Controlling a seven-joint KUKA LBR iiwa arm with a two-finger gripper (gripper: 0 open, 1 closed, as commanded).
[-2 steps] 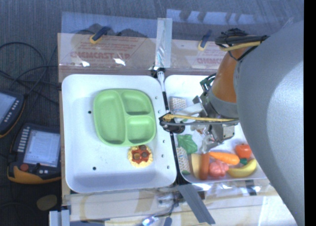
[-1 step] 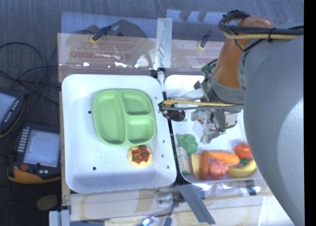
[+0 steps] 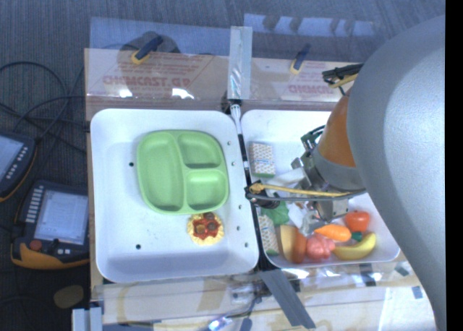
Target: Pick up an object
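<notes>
A green three-compartment plastic tray (image 3: 183, 170) and a small round toy pizza (image 3: 205, 228) lie in the left white bin (image 3: 108, 250). In the right white bin (image 3: 259, 246), candidate toy foods (image 3: 329, 241) cluster at the near edge, beneath the grey arm (image 3: 405, 156); the gripper's state cannot be told.

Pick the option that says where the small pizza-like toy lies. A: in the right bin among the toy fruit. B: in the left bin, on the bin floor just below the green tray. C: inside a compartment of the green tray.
B: the pizza-like toy rests on the white floor of the left bin, just outside the green tray.
</notes>
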